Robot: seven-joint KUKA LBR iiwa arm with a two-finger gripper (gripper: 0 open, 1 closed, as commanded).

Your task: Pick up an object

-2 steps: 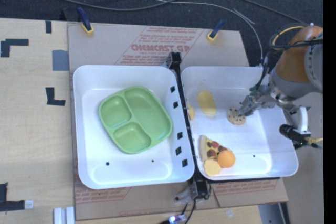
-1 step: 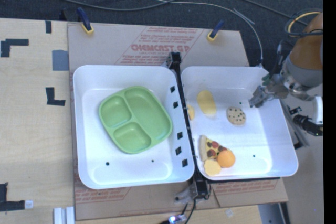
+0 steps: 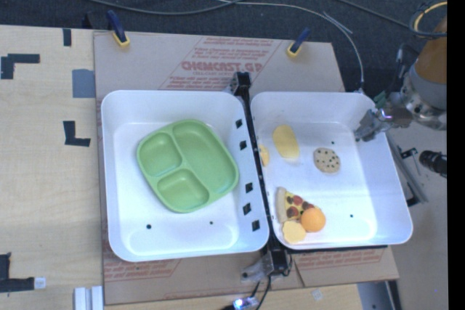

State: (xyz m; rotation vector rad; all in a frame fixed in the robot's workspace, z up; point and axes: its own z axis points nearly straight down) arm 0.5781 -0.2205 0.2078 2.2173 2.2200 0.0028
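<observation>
Nearest to me, in the right bin [image 3: 378, 225], I saw a tight cluster by the near-left corner: a pizza slice [image 3: 289, 204], an orange [image 3: 314, 220] touching its near-right side, and a pale yellow disc [image 3: 293, 231] just in front of both. Farther back in that bin lay a cookie [image 3: 327, 160], and to its left a yellow oval piece [image 3: 285, 142], with a smaller yellow bit [image 3: 264, 155] close against the left wall. All of these rested on the bin floor, none lifted.

In the left bin [image 3: 123, 229] I saw a green tray [image 3: 187, 165] with three compartments, lying flat and turned at an angle, roughly in the middle.

The tool [image 3: 369, 125] was over the far-right corner of the right bin, near its rim, well apart from the cookie and the other items. It looked small and blurred to me, so I could not tell whether it was spread or pressed together, and I saw nothing in it. The arm [image 3: 430, 80] came in from the right.

Both bins sat on a cardboard sheet [image 3: 218, 62] on the bench [image 3: 36, 156], with two clamps [image 3: 118, 31] at the sheet's far edge.
</observation>
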